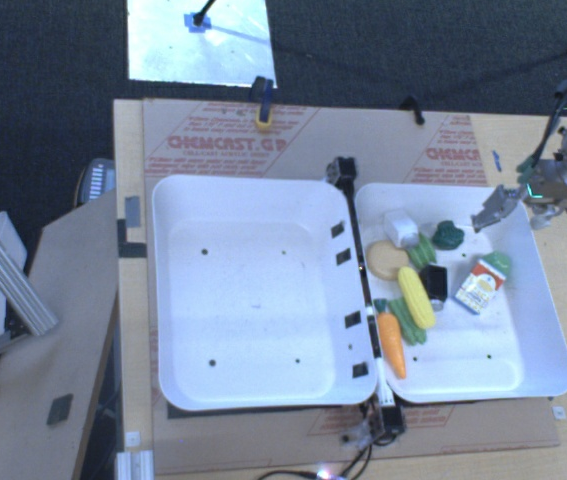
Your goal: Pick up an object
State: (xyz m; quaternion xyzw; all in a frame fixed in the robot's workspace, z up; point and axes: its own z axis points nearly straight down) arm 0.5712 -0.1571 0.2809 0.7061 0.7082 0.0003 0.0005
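The right bin (pixel 538 353) holds a cluster of toy foods. There is a yellow corn cob (pixel 415 298), an orange carrot (pixel 391 344), a small red and white carton (pixel 478 290) and a white block (pixel 400 229). A dark green piece (pixel 448 234), a tan round piece (pixel 387 260) and a black object (pixel 435 283) lie among them. My gripper (pixel 516 214) hangs over the bin's far right part, up and to the right of the carton. It is open, with nothing between its fingers (pixel 492 211).
The left bin (pixel 178 368) sits beside the right one, with a row of black clips (pixel 351 288) along the shared edge. A reflective square plate (pixel 163 28) lies at the back. A metal rail (pixel 3 278) crosses the left side.
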